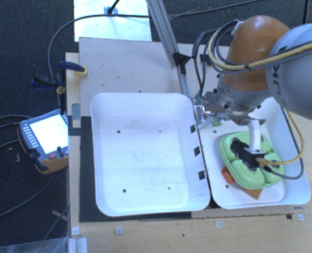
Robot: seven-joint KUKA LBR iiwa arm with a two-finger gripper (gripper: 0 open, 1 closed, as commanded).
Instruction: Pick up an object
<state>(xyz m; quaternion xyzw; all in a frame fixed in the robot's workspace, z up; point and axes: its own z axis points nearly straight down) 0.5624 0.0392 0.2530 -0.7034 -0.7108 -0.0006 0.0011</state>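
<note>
Green plastic thing is lying in the right bin, toward its near end, with an orange scrap poking out from under it. Where's the gripper hanging relative to it?

>> Gripper is hovering by that bin's left wall, at the far end. The green thing is sitting near it, lower and further right in the view. Honestly can't tell whether it's spread or closed, the wrist is covering too much.

And the setup?

>> Right bin and left bin are resting side by side on a pale board. Dark carpet is showing around it, cables are trailing, and a lit pendant is glowing off to the left.
</note>
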